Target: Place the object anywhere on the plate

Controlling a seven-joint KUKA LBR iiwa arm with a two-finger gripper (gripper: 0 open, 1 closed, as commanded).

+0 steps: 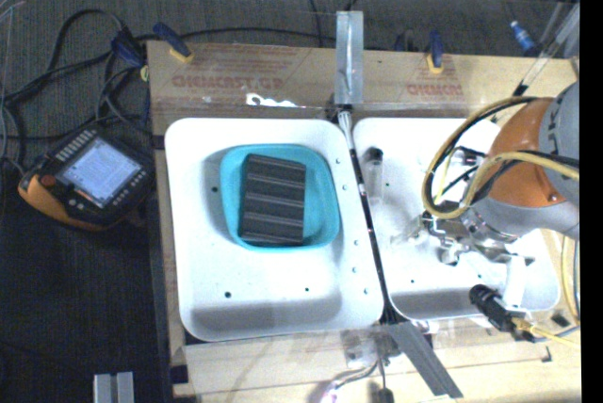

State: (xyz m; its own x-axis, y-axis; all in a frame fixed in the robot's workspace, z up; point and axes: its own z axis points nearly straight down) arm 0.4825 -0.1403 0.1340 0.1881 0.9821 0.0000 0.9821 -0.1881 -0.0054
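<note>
Gripper hovering over right bin, grip state not discernible. Dark ridged block lying on teal plate in left bin; placement appearing complete.

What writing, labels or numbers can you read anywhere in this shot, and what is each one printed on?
Nothing here reads clearly.
Reddish print on the wooden board behind the left bin: too blurred to read.
Shorter reddish print on the board behind the right bin, near: also blurred.
Lit screen of the handheld pendant on the floor: too small to read.
The dark ridged block on the blue plate shows no lettering.
</note>
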